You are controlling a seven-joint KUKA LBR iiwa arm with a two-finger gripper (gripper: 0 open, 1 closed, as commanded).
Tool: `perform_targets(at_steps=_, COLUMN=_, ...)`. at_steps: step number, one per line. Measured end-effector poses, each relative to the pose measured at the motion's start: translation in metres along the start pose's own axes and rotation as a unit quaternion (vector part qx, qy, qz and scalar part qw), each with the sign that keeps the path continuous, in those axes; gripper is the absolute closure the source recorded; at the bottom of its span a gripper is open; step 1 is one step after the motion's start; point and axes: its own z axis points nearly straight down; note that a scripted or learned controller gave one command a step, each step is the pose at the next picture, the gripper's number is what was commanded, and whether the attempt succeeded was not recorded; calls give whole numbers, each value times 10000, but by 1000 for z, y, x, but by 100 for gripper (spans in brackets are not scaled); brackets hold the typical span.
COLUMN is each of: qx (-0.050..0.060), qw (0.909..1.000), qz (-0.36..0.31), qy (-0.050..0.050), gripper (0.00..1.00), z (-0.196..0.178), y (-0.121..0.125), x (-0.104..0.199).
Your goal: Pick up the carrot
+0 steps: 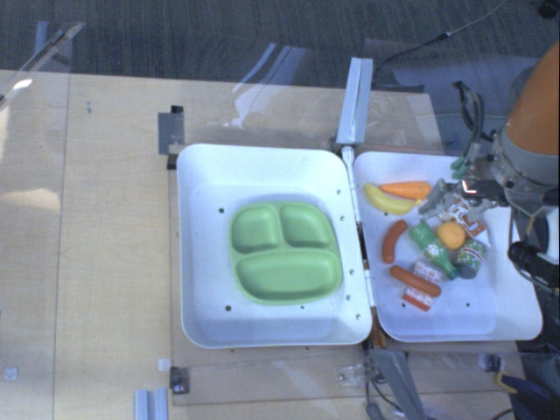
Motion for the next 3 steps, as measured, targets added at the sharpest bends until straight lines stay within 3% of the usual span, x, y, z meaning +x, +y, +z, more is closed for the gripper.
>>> perform_targets(at_steps=1, qx=-4, qw=9804, qz=-1970, qy=1, gripper=0, z=82, y=53, x=12)
perform_targets(at_steps=2, qx=-11, qw=9767, qz=-2146, qy=0, gripper=0, z=127, y=136, x=-21)
perform_targets(at_steps=3, qx=90, qw=9071, qz=-4209, qy=40, gripper=0, z=193, y=134, x=-90)
